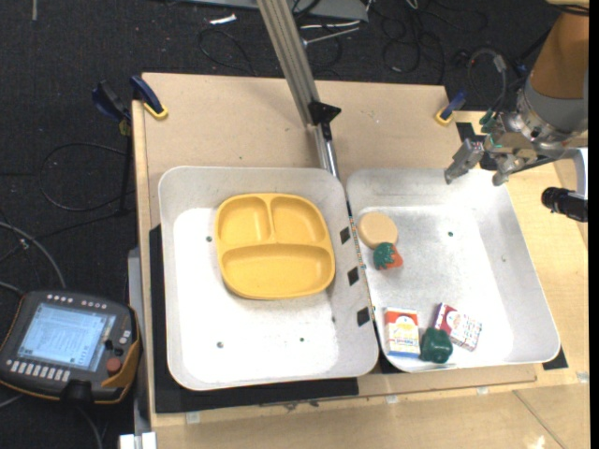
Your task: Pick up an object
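Nearest, right bin [505, 251], front edge: small white carton [402, 333], dark green lump [435, 345] touching it, second red-and-white carton [459, 327] just beside.
Outside the bench [234, 129], front left: teach pendant [65, 344] on the floor.
Left bin [187, 251], middle: yellow divided plate [275, 245], nothing in its compartments.
Right bin, left side near the divider: tan round piece [377, 229], with a small red-and-green item [387, 257] touching it.
Farthest: tool [479, 163], above the right bin's back rim, fingers spread and released, nothing between them.
Progress, judged: no object picked; choosing, descending, closing and lifting all remain.
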`<action>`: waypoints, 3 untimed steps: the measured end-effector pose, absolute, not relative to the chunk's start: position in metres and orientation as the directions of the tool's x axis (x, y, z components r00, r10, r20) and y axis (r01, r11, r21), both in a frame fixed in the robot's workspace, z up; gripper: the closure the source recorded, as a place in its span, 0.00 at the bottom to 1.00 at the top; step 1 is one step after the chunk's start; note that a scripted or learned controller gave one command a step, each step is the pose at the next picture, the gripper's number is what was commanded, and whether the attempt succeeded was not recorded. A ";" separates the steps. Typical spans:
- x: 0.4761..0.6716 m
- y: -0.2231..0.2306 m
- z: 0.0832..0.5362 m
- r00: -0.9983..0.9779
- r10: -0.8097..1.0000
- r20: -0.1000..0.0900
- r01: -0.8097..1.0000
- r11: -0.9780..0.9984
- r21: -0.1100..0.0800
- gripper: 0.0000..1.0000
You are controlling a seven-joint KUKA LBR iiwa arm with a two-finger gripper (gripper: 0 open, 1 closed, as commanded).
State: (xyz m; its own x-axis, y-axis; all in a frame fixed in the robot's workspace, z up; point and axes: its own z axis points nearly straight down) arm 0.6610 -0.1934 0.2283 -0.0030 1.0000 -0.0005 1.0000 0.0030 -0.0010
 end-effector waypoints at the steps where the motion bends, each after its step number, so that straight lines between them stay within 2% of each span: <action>1: 0.661 -0.193 0.228 -0.003 1.000 -0.001 1.000 0.003 -0.001 0.00; 2: 0.664 -0.188 0.183 -0.003 1.000 0.000 1.000 0.003 -0.004 0.00; 3: 0.665 -0.186 0.119 -0.004 1.000 0.000 1.000 0.004 -0.005 0.00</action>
